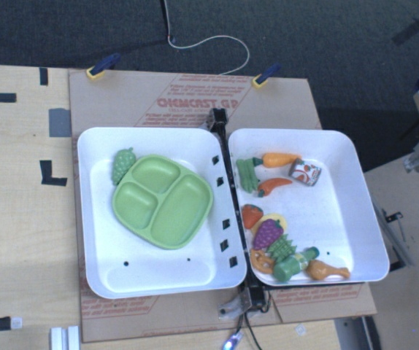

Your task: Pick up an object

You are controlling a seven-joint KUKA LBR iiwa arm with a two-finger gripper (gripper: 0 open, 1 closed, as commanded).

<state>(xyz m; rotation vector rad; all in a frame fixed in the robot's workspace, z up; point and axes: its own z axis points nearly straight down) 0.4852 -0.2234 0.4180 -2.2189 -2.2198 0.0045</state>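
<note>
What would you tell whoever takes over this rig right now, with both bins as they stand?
Left bin: green divided plate with a green grape bunch at its upper left.
Right bin: toy food along the divider: carrot, small can, orange pepper, purple grapes, more below.
Done: nothing is lifted.
Left: pick up an object; the can lies most apart, probably easiest.

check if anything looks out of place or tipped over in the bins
Nothing spilled or damaged. The small can in the right bin lies on its side, and a green grape bunch sits beside the green plate, not on it.
</note>
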